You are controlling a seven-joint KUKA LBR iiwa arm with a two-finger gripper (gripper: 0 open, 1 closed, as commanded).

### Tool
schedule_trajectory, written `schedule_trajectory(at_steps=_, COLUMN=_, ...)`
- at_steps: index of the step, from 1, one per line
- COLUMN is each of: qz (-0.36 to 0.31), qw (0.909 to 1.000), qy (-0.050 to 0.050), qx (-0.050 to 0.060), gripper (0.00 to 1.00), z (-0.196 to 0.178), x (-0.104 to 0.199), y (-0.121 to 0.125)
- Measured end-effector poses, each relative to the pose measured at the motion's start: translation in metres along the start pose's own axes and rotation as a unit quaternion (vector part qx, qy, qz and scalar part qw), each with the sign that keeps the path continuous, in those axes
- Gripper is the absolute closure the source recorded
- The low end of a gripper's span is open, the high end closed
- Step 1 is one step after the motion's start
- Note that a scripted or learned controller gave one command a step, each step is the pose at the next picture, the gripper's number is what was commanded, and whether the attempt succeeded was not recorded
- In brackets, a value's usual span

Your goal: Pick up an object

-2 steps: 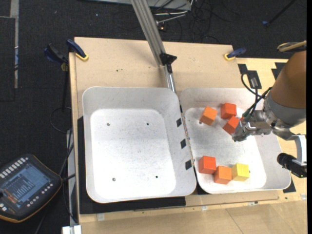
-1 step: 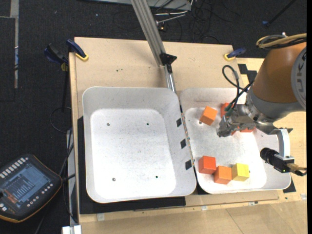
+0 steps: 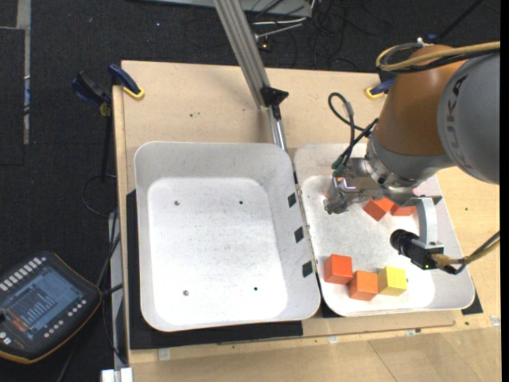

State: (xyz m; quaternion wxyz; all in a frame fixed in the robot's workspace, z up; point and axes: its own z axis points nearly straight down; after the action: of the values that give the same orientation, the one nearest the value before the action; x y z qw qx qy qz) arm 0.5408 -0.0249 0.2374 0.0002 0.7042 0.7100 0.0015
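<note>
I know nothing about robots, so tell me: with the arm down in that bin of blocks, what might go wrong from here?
1. The pincer sits on bare floor beside the red blocks, so it may well come up with nothing.
2. The orange blocks and the yellow block huddle together, which could make pinching just one awkward.
3. The black part hanging off the arm might nudge nearby blocks.

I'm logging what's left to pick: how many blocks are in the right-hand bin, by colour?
Orange: 2, both in the front row
Yellow: 1, at the right end of that row
Red-orange: 2, by the arm's wrist, partly hidden
Total: 5 visible
</note>
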Motion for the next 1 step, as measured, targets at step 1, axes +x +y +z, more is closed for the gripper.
schedule_trajectory(at_steps=1, qz=0.000, qw=1.0000, qy=0.000, qx=0.002, gripper=1.00, z=0.0093, x=0.0594, y=0.0026)
